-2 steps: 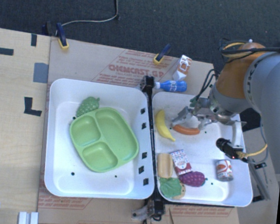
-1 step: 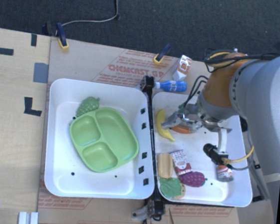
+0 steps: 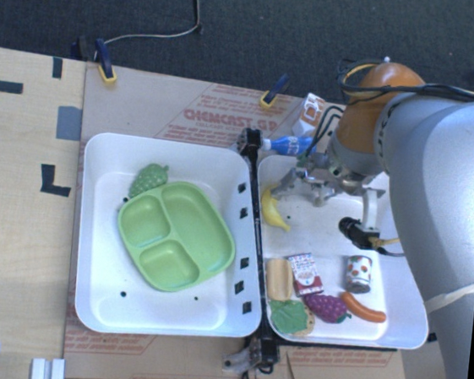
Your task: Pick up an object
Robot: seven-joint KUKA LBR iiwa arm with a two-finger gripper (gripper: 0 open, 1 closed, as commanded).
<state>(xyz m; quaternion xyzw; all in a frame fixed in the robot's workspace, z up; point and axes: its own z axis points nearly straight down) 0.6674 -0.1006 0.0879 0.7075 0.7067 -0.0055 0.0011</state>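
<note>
Landmark: the divider (image 3: 252,229) where the two white bins meet; every place below is given from it.
Arm: grey with an orange band (image 3: 374,107), reaching in over the far part of the right bin (image 3: 391,334).
Gripper: the gripper (image 3: 312,183) hangs low, just right of the divider's far end; whether the claw is spread or closed I cannot tell, and nothing shows in its grasp.
Likely target: the banana (image 3: 273,211), touching the divider on its right side, just beneath and left of the gripper.
Handling: judged a light, stiff plastic toy with a smooth, curved skin, so apt to slip or roll.
Where to grip: across the thick middle of its curve, not the tapered tips.
Risk: the divider wall crowds one side.
Other choices: can (image 3: 358,273), sausage (image 3: 363,308), grapes (image 3: 326,306), nearer and further right.
Left bin: green tray (image 3: 176,235).
</note>
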